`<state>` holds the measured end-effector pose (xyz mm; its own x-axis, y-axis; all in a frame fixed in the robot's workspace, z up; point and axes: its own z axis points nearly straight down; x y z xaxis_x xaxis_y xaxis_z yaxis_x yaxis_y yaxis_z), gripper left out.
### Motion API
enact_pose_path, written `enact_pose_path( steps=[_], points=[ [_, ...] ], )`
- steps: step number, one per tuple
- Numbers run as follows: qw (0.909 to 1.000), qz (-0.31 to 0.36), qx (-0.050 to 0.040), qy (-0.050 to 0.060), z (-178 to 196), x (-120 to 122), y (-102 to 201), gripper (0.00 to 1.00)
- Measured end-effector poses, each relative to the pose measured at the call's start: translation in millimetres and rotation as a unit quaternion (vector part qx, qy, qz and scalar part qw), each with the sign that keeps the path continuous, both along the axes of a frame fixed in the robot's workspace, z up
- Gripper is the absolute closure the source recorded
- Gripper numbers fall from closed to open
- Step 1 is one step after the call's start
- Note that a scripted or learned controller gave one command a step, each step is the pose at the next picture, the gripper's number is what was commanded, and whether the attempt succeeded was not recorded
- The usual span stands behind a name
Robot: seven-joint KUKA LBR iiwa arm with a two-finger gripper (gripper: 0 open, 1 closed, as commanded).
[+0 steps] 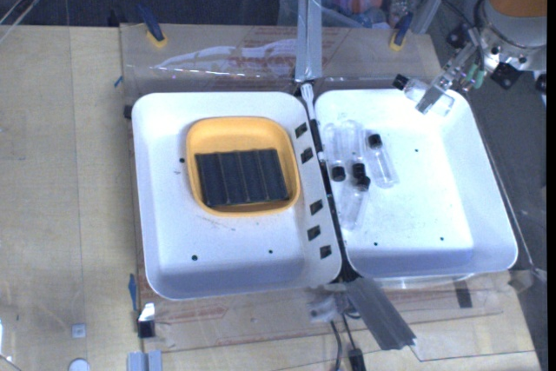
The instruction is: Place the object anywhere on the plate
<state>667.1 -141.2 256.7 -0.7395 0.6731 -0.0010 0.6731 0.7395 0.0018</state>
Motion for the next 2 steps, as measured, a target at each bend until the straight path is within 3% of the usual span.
enact_pose_path(
  steps=[1, 2],
  points=[
    [0.9962, 0.087, -0.0013, -0.003, 53, -7, -38, 1.0],
    [0.9651, 0.262, -0.0025, -0.004, 96, -19, -83, 1.0]
  ],
)
